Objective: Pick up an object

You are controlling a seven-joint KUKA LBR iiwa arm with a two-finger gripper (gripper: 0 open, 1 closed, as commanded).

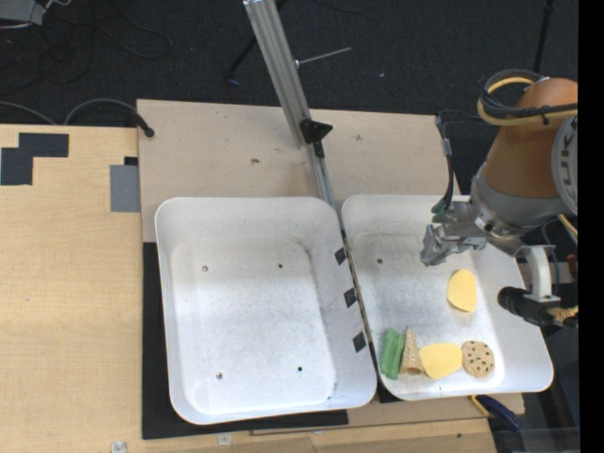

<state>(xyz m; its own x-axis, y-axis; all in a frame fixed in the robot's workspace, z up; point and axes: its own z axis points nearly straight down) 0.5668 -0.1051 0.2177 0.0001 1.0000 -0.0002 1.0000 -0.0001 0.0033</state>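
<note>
Dark carpet with loose cables is showing behind a pale wooden bench [66,281], and two shallow white bins are sitting side by side on a black mat. Left bin [245,310] is holding nothing that I can make out; right bin [396,225] is carrying all the items.

Arm [528,149], grey with its orange band, is reaching in from the right. Gripper [437,249] is hanging over the upper middle of the right bin, pointing down. Nothing is showing between its fingers; how wide they are standing I cannot tell from this angle.

Nearest candidate: a yellow oval piece [461,292], lying flat just below and right of the gripper, apart from it. Along the bin's front edge a cluster is sitting: a green piece [391,352], a tan cone-like piece [411,352], a second yellow piece [440,360], a chocolate-chip cookie [478,358], each touching or nearly touching its neighbour.

Handling, my guess: these are looking like toy food, light, stiff, smooth, likely to skid on the bin floor. The lone yellow oval is offering clear sides; pinching across its narrower width seems best.

No brand, label or readable writing is showing anywhere.
</note>
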